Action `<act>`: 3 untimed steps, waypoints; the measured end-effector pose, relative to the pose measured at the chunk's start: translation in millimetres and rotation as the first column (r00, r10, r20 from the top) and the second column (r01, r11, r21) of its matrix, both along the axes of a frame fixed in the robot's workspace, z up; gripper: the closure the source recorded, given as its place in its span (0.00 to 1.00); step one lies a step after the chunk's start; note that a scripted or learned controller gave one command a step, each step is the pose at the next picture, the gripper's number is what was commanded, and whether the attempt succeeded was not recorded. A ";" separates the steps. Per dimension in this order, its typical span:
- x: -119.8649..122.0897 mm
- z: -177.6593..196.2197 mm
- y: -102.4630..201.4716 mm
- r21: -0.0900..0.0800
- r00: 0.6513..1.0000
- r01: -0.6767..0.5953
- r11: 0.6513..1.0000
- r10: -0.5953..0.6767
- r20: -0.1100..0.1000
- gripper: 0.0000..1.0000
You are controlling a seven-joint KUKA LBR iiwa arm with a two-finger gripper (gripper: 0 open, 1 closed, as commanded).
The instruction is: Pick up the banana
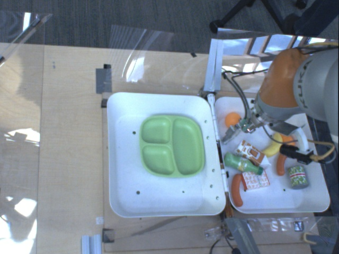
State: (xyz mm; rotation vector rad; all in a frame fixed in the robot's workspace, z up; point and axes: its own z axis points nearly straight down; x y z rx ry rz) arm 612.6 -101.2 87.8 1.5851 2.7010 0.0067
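The grey arm with its orange band (pixel 288 78) is reaching over the right shallow white plastic bin (pixel 318 197). Its gripper (pixel 233 133) is hovering left of the small yellow banana (pixel 272 150); I cannot tell how its pincer stands. Approaching, I'd judge; next it needs shifting right, over the banana.

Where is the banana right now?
The banana lies in the right bin, toward its right-middle, just below the arm's wrist, with the carrot directly beneath it and the small carton to its left.

plate (pixel 173 145) green | bins (pixel 127 194) white | banana (pixel 273 150) yellow | bottle (pixel 242 163) green
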 end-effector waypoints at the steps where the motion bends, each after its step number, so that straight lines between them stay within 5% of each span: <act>1: 49.7 1.1 -18.3 0.018 0.998 -0.031 0.999 0.032 -0.056 0.00; 2: 53.8 -1.8 1.7 -0.007 0.877 0.481 0.877 -0.481 -0.022 0.00; 3: 52.8 -0.8 6.7 -0.015 0.893 0.450 0.893 -0.450 -0.013 0.00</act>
